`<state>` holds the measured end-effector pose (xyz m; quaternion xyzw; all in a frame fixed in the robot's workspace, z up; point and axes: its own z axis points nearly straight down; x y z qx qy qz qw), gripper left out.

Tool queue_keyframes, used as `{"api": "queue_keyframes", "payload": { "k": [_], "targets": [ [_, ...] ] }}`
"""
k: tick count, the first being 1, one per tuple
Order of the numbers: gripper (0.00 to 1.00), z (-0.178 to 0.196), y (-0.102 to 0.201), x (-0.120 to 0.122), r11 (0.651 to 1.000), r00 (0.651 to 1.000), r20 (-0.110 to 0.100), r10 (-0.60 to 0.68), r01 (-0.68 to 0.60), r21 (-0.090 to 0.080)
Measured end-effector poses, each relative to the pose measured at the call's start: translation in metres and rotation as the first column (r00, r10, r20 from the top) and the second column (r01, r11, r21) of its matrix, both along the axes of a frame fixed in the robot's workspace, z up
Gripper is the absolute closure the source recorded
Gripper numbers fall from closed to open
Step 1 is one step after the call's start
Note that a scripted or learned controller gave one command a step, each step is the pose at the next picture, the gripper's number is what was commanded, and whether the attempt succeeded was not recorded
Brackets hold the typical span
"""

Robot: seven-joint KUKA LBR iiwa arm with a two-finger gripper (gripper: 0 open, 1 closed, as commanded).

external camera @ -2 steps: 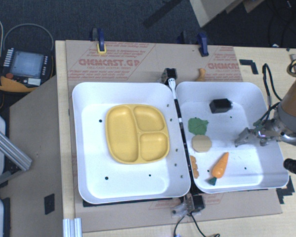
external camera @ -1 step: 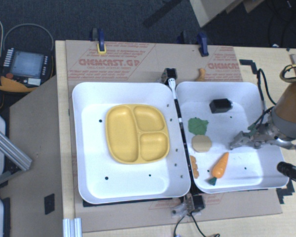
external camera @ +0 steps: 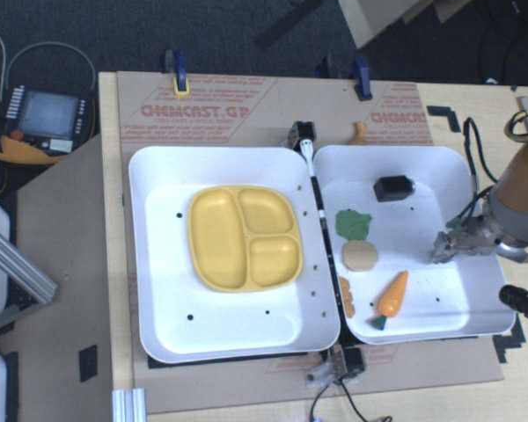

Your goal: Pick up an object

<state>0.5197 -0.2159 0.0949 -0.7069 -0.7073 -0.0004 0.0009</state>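
The left bin held a yellow divided tray. In the right bin lay, left to right, a green leafy piece, a beige round piece, an orange carrot and, farther back, a small black block. The carrot looked the likeliest pick: judged light, rigid and smooth, best taken across its thick middle. The gripper sat low at the bin's right side, well apart from every item; whether it was released or clenched could not be told.
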Motion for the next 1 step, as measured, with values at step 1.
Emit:
{"api": "queue_keyframes", "payload": {
  "k": [1],
  "targets": [
    [1.00,0.0429,0.0001,-0.0008,1.000,1.000,0.006,0.000,0.000,-0.005]
  ]
}}
